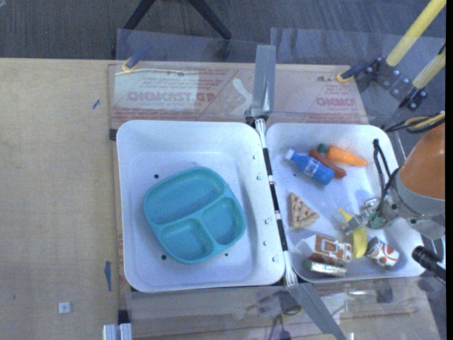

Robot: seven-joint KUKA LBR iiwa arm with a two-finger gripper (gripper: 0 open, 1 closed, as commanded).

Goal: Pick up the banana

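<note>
Gripper (359, 222) down on banana (358, 241) near right bin's (320, 132) front edge; can't tell its opening or any hold.

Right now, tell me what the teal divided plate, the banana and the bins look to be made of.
Teal divided plate: likely moulded plastic, matte, with an even colour and soft rounded compartment ridges.
Banana: probably a plastic toy, flat uniform yellow; partly hidden under the gripper, so this is uncertain.
Left bin and right bin: thin white plastic by the look, smooth with a slight sheen and rounded lips.
</note>
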